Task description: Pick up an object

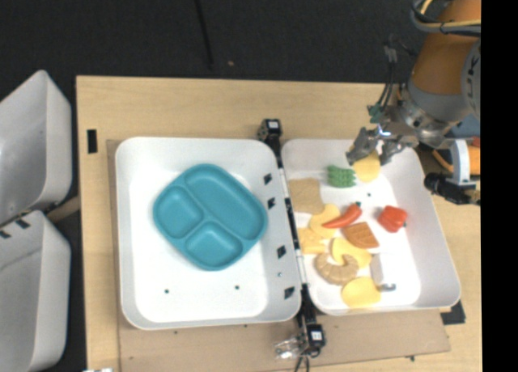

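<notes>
Two bins: sitting side by side on the bench, touching along a hinged middle seam.
Left bin [137, 298]: carrying a blue divided plate [210, 215], tilted a little, nothing else in it.
Right bin [433, 269]: holding the toy food, mostly crowded against its left half.
Pile: an orange-red pepper [346, 217] lying across yellow pieces, a brown bread-like piece [362, 235] just beside it, a tan ring-shaped piece [337, 267] below, a round yellow piece [360, 291] nearest the front.
Loose pieces: a red piece [393, 217] lying apart to the right; a green leafy piece [341, 175] touching a yellow piece [367, 169] at the back.
Gripper [374, 145]: hanging over that back pair, fingers looking spread, nothing between them.
Step in hand: lining up for a descent, by my reading.
Doing it well: centring over one piece only, straddling its narrow side, and closing late so the neighbour is not being nudged away.
</notes>
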`<act>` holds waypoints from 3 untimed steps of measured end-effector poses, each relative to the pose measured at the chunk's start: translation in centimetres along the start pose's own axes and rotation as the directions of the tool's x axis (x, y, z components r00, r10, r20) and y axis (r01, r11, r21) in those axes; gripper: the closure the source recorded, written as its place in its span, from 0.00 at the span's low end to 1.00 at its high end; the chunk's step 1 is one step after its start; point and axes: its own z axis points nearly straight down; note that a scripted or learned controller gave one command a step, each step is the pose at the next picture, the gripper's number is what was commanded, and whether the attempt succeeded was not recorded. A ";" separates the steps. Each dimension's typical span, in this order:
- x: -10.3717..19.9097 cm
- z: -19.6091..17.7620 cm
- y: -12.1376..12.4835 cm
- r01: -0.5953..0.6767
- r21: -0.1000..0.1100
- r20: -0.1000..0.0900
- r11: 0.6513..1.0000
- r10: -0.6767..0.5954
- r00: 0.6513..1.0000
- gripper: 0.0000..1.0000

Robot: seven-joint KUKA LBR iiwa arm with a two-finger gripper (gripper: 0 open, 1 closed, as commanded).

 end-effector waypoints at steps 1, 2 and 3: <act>4.5 0.6 -1.4 -0.001 0.001 0.001 1.000 0.001 1.000 1.00; 9.0 1.3 -2.2 -0.001 0.001 0.000 1.000 0.001 1.000 1.00; 15.3 0.8 -2.8 0.003 0.001 -0.001 1.000 -0.003 1.000 1.00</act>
